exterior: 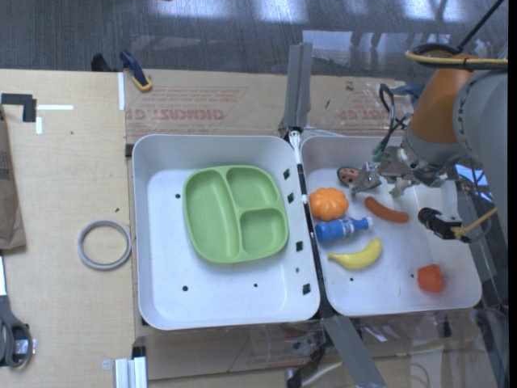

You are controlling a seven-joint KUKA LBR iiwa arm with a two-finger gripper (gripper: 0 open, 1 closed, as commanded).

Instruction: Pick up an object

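Observation:
In the right bin lie an orange pumpkin-like fruit, a blue bottle, a yellow banana, a reddish sausage, a small red-orange piece and a small dark figure near the back wall. My gripper hangs over the back of this bin, just above the sausage and right of the small figure. Its fingers are spread apart with nothing between them.
The left bin holds a green three-compartment tray. A grey ring lies on the bench to the left. A metal divider post stands between the bins at the back. Cables hang by the arm at right.

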